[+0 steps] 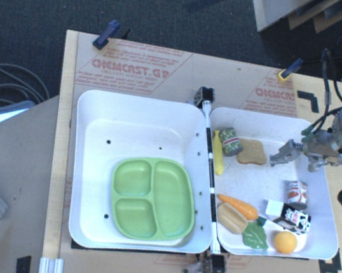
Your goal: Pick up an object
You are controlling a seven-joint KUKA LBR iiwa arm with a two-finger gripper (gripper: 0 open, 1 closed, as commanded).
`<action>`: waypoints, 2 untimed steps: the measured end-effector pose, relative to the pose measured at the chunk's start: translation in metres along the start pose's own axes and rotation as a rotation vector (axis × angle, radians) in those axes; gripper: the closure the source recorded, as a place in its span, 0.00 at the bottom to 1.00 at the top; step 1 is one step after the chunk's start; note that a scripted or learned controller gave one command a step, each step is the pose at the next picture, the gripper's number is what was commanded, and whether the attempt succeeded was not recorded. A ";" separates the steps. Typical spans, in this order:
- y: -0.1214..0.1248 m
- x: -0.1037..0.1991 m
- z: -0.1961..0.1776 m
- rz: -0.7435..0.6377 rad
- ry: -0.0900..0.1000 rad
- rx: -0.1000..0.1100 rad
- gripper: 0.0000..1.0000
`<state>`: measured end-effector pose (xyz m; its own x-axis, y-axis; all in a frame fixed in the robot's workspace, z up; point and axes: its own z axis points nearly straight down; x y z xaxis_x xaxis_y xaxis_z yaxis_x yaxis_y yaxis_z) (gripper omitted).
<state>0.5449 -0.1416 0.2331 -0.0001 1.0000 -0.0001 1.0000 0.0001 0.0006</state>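
Reading "CHEMCAST" in red on board (130, 68) behind bins; tool (296, 156) fingers spread, holding nothing.

Right bin's (330, 209) middle lies open; toys crowd its front.

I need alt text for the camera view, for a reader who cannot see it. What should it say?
A grey robot arm's gripper hovers over the right white bin, which holds small toy foods, including an orange plastic carrot and an orange ball-shaped fruit. The left white bin holds a green three-compartment plastic tray.
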 end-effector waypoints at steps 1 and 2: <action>-0.002 -0.083 0.059 0.002 -0.001 0.003 0.00; -0.005 -0.074 0.149 -0.003 0.008 0.003 0.00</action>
<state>0.5400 -0.2157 0.0841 -0.0031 1.0000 0.0075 1.0000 0.0031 -0.0024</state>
